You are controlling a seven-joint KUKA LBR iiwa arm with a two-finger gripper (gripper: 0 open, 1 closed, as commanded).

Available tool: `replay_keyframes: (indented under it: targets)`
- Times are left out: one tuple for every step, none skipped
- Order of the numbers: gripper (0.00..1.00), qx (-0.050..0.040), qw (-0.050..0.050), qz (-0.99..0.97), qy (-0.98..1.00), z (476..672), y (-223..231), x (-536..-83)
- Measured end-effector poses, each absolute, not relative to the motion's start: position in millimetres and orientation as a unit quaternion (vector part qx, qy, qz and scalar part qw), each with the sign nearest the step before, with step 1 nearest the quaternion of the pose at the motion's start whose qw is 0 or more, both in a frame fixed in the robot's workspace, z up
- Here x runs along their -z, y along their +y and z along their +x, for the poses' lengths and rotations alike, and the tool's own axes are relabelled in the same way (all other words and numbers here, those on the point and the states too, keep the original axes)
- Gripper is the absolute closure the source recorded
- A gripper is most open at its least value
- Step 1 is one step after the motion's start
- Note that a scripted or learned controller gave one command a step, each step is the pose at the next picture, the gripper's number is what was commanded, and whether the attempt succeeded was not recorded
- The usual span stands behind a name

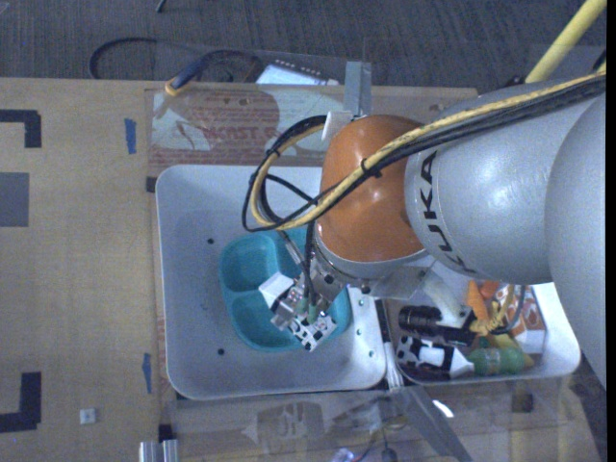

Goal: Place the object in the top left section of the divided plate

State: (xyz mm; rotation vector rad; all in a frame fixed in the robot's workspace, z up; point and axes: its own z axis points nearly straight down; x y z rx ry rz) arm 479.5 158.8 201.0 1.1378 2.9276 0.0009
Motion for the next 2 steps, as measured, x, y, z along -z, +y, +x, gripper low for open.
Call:
replay_keyframes:
  targets:
    - [1.0, -0.001, 0.001, 0.362, 0.932, 480.5, 159, -211]
    - [1.0, 0.0, 0.0, 0.337, 0.942, 479.5, 124, -186]
